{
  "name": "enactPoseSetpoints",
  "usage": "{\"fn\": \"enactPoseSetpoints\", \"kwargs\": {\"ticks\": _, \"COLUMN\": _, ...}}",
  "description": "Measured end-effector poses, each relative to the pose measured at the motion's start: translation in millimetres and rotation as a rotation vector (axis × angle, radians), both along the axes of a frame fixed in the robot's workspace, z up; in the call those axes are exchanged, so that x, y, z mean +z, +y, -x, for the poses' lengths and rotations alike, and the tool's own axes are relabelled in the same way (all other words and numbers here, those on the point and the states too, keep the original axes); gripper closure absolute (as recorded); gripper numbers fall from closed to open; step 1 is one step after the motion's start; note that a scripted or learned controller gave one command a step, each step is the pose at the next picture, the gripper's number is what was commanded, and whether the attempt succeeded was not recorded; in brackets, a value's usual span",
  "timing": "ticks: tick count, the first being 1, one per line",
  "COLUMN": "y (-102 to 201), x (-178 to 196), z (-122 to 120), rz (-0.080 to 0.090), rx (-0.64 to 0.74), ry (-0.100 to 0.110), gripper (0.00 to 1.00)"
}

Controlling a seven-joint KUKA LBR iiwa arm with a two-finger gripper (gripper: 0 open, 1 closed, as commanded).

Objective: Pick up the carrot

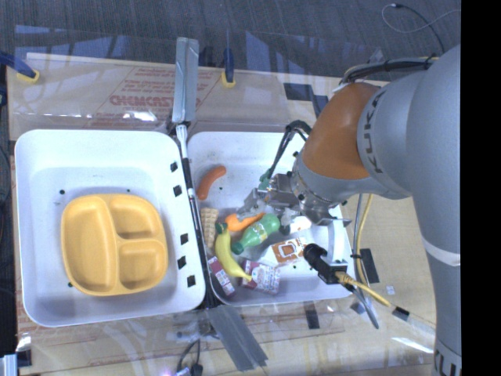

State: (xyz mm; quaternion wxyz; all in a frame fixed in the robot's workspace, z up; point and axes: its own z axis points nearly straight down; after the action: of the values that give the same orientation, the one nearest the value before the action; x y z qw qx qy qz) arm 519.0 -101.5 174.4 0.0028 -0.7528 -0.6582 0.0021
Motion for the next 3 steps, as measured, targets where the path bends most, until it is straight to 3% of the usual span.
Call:
{"fn": "enactPoseSetpoints", "kwargs": {"ticks": 1, "y": -40.7, "x": -85.0, "z": -38.7, "rz": 0.000, "rx": 0.063, "ry": -0.002, "gripper": 0.00}}
{"fn": "enactPoseSetpoints", "kwargs": {"ticks": 2, "y": -39.9, "x": -77.3, "z": -38.7, "rz": 0.000, "rx": 0.070, "ry": 0.001, "gripper": 1.00}}
{"fn": "enactPoseSetpoints", "kwargs": {"ticks": 3, "y": -40.3, "x": -77.3, "z": -38.5, "rz": 0.001, "rx": 0.070, "ry": 0.002, "gripper": 0.00}}
